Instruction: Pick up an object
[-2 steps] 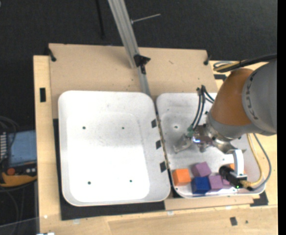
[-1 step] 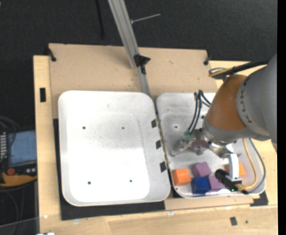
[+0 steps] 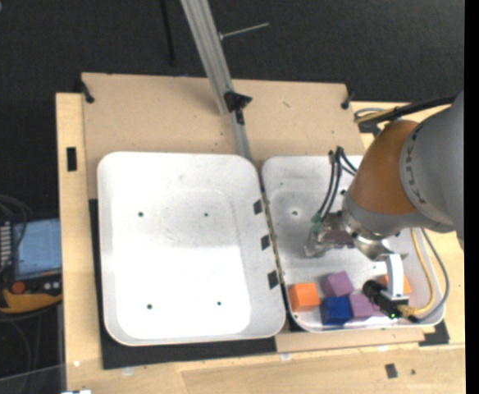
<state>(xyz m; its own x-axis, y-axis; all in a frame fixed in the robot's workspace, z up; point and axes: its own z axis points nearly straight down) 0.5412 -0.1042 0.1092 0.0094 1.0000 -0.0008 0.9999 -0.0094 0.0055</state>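
In the right bin (image 3: 293, 191), near its front edge, lie an orange block (image 3: 305, 295), a blue block (image 3: 335, 310) and two purple blocks (image 3: 336, 284) (image 3: 361, 305). A further orange piece (image 3: 403, 284) peeks out at the right, partly hidden by the arm. My gripper (image 3: 320, 240) hangs over the middle of the right bin, just behind and left of the blocks, a short way from the nearest purple one. I see nothing held in it.
The left bin (image 3: 182, 245) lies beside the right one across a dark divider. A metal pole (image 3: 211, 48) slants in from the top toward the bins' back edge. Cables (image 3: 424, 298) run along the right bin's right wall. The arm's orange band (image 3: 383, 167) covers the right bin's back right.
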